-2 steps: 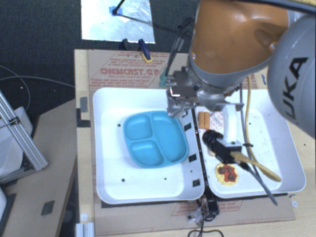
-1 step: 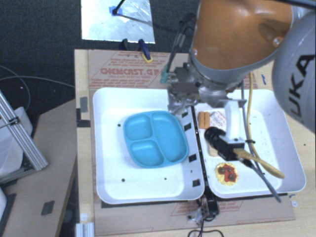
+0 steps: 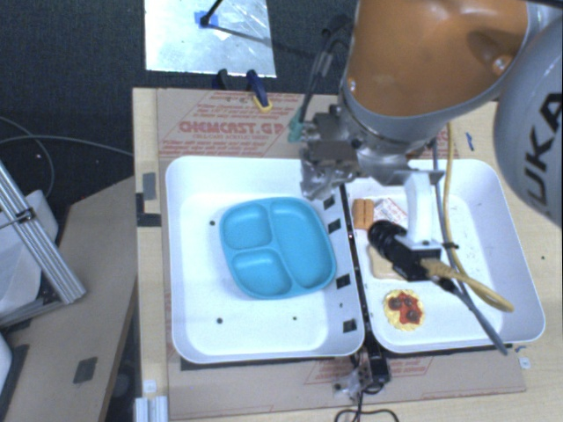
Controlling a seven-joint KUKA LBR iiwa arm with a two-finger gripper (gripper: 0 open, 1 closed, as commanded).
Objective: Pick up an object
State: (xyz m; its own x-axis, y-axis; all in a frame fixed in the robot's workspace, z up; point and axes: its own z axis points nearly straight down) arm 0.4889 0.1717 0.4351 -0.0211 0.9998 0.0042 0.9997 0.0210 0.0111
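A light blue divided plate [image 3: 277,246] lies in the middle of the left bin [image 3: 198,236]. In the right bin [image 3: 493,227] a small round pizza-like piece [image 3: 405,309] with red topping sits near the front. An orange-brown roll [image 3: 361,214] lies at the bin's left side. Beside the roll is a white and red packet [image 3: 388,207], and a tan flat slice [image 3: 383,265] is partly hidden under the robot's fittings. My gripper [image 3: 315,183] hangs over the back right corner of the left bin, just beyond the plate's far edge and close to the divider.
Cardboard with red lettering [image 3: 229,127] lies behind the bins, with a blue-handled clamp [image 3: 258,89] on its back edge. A shiny metal sheet [image 3: 211,25] lies further back. The arm's big orange and grey body [image 3: 440,51] overhangs the right bin's back.
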